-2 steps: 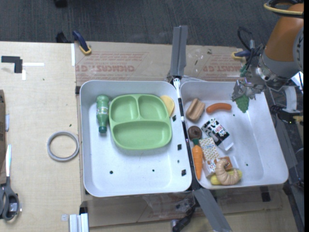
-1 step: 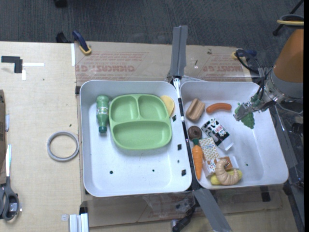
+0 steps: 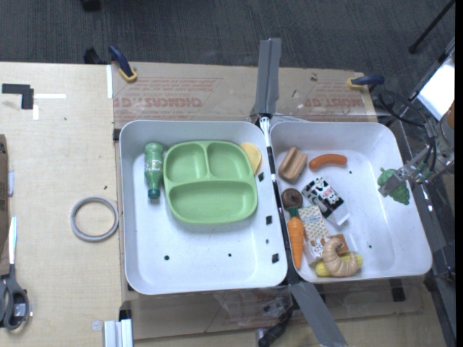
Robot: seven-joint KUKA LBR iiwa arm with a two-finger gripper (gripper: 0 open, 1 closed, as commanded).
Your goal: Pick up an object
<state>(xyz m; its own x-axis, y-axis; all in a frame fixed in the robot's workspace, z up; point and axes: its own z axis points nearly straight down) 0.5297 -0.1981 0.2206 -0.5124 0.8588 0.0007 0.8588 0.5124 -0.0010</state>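
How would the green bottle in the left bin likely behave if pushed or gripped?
The green bottle lies on its side beside the green tray, so a sideways nudge would probably roll it. It looks like small smooth plastic: likely light, and apt to slip from fingers.

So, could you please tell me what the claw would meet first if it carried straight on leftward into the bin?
Probably bare floor of the right bin first. The claw, with something green at its tip, sits near the right wall; further along lie the black-and-white carton and sausage, though depth is unclear.
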